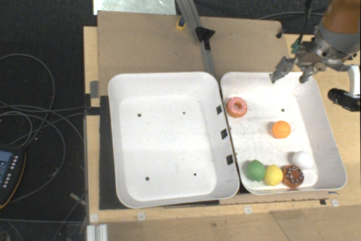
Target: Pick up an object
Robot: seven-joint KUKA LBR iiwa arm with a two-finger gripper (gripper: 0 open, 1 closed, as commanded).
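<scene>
Grey pincer point(291, 73) hangs open and empty over the right bin's point(333, 138) far edge. Below it lie six objects: one pink doughnut point(236, 106), one orange ball point(281, 129), one white ball point(301, 159), one chocolate doughnut point(293, 176), one yellow fruit point(273, 175), one green fruit point(256, 170)

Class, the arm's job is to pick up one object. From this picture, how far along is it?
Done: nothing lifted. The pink doughnut, orange ball, green ball, yellow ball, chocolate doughnut and white ball all lie in the right bin. In hand: the gripper hangs open near its far edge, holding nothing. Left: descend, grasp, lift.
</scene>
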